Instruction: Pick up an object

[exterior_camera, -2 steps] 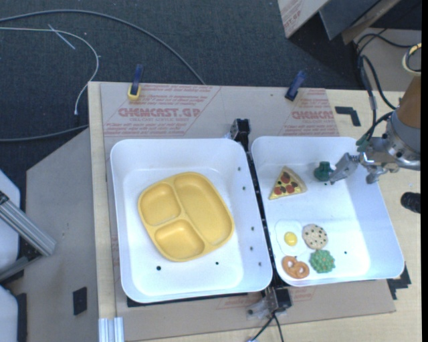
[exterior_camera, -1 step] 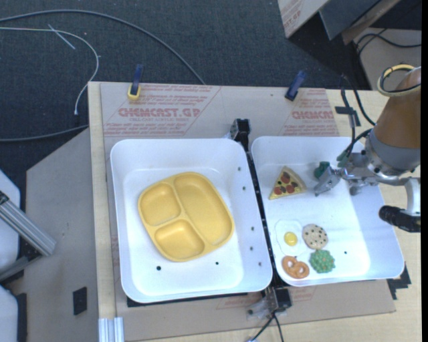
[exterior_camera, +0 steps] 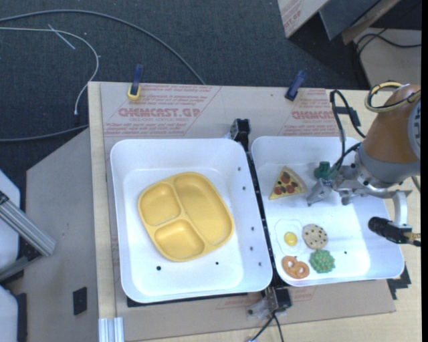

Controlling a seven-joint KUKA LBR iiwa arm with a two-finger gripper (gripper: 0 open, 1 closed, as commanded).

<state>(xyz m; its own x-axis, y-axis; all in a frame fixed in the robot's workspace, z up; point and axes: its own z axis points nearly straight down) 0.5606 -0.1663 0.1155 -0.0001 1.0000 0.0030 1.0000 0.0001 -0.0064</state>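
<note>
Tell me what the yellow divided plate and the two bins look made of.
Yellow divided plate: probably moulded plastic, semi-matte, with soft rounded compartment ridges and uniform colour. Left bin and right bin: likely thin formed plastic, smooth white, with rounded corners and faint sheen.

A dark grey carpet (exterior_camera: 200, 40) covers the floor, with a thin pale cable (exterior_camera: 83, 43) looping across it at upper left. The bench (exterior_camera: 107, 200) is topped by a tan board printed with red lettering — two blue clamps (exterior_camera: 136, 81) pin its far edge. At top right sit cardboard boxes (exterior_camera: 301, 15) and a beige surface (exterior_camera: 394, 57). A metal rail (exterior_camera: 23, 224) angles in at left — light is even, shadows soft.
</note>
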